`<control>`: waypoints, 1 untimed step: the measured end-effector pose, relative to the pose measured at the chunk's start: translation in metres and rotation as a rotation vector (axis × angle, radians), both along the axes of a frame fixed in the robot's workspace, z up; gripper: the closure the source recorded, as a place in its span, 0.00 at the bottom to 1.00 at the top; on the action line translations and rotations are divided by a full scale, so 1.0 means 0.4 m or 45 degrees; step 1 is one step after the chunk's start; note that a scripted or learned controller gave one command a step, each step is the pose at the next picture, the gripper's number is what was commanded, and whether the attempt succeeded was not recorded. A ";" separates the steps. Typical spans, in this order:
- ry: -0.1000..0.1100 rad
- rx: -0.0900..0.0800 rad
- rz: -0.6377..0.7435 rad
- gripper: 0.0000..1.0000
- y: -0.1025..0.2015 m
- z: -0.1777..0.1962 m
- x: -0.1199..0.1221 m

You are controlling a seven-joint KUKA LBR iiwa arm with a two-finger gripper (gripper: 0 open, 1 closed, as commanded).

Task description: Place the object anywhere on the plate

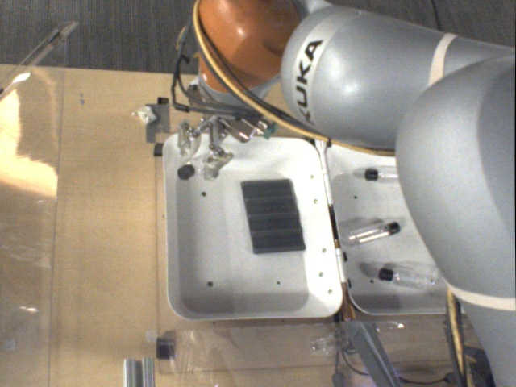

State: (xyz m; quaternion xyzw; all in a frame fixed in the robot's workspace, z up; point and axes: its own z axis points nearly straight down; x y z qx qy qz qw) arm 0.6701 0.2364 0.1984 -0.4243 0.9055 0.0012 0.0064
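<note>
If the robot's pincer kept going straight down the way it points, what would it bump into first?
Probably the white floor of the left bin, near its upper left corner. The pincer points down there, with a small dark object just beside it. The dark ridged plate lies off to the side. Depth is hard to judge.

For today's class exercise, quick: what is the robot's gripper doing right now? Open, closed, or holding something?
Gripper: open, holding nothing, poised over the far left corner of the left bin, away from the dark ridged plate.
</note>
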 end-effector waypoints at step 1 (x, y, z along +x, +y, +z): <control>0.001 -0.007 0.804 1.00 -0.036 -0.117 -0.002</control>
